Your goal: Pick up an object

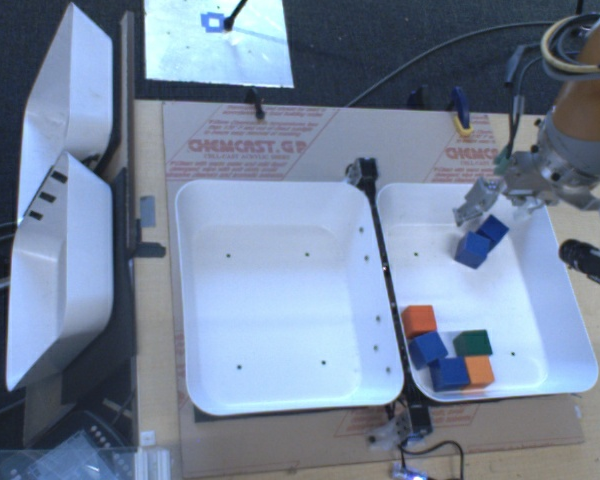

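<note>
The claw [483,211] hangs over the right white plastic bin [570,313], toward its 1 o'clock corner; whether it is released or clenched I cannot tell. A blue block [480,243] sits touching it at 6 o'clock, tilted. Toward the bin's 7 o'clock corner cluster an orange cube [419,319], two blue cubes [428,348], a green cube [472,343] and another orange cube [479,371].
</note>
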Motion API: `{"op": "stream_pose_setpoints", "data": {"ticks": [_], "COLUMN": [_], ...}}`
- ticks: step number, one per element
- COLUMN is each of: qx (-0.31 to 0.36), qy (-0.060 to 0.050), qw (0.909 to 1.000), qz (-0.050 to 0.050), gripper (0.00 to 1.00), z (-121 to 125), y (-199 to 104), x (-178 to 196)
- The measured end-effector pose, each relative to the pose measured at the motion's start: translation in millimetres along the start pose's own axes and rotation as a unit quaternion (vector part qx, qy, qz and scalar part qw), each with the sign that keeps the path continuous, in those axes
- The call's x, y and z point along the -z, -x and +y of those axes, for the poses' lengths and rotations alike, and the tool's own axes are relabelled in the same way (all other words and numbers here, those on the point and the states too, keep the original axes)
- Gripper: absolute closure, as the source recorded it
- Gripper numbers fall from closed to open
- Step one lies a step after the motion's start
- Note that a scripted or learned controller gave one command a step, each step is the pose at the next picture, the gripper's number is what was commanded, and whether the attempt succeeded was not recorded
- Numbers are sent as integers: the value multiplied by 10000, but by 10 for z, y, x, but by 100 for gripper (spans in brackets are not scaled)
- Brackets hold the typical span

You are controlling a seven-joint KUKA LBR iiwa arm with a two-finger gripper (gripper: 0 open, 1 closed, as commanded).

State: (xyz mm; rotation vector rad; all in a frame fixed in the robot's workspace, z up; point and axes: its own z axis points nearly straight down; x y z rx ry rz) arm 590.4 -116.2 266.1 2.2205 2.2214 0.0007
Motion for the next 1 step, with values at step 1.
{"op": "stream_pose_setpoints", "data": {"ticks": [1], "qx": [-28], "qy": [-49], "qw": [10000], "qz": [3], "gripper": [0], "z": [-384], "y": [565], "x": [-1150]}}
